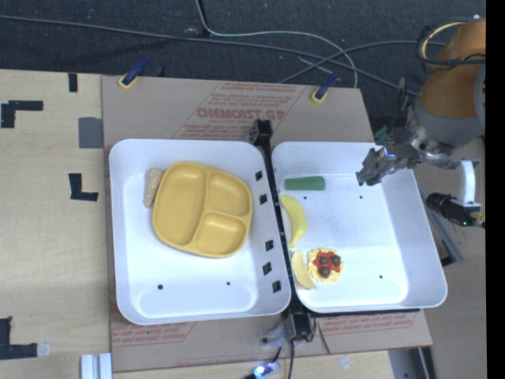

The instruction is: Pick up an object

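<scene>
In the right bin (394, 243) lie a green stick-shaped piece (304, 184) near the back left, a yellow banana (295, 216) along the left wall, and a small tart with red berries (324, 264) toward the front left. My gripper (372, 169) hangs at the bin's back right corner, well to the right of the green piece, with nothing seen between its fingers. The grey arm with its orange band (454, 77) comes in from the upper right.
The left bin (134, 275) holds a yellow divided plate (202, 209) and a tan cracker-like piece (151, 186) tucked at its left edge. Black cables (260, 34) run behind the bins. Yellow clamps (134, 71) pin the cardboard under the bins.
</scene>
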Tool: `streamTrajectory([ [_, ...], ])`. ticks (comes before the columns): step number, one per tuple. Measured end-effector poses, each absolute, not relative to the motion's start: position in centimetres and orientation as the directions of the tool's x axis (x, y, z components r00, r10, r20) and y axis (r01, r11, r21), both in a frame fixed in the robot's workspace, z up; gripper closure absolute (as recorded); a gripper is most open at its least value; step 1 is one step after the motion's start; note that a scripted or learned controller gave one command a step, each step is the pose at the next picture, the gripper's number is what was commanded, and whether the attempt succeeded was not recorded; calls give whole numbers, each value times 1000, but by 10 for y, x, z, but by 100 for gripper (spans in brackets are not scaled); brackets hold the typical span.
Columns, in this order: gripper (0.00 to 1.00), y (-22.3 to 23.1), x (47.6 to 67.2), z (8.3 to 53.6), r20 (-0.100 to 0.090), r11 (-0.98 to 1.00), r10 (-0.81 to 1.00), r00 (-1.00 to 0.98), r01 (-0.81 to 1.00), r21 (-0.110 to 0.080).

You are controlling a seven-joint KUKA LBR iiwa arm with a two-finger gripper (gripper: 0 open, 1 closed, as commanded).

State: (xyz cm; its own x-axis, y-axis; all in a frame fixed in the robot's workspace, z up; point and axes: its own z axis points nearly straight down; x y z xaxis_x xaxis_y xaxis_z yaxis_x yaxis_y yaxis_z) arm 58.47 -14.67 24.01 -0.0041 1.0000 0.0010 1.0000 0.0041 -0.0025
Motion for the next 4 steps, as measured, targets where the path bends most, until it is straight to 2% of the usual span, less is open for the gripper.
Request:
streamTrajectory([
  [2,100,-48,571,237,1,5,1000,-5,1000,-3],
  [3,100,3,557,222,1,6,1000,-6,1000,-4],
  [4,100,55,533,229,2,7,1000,-7,1000,-3],
])
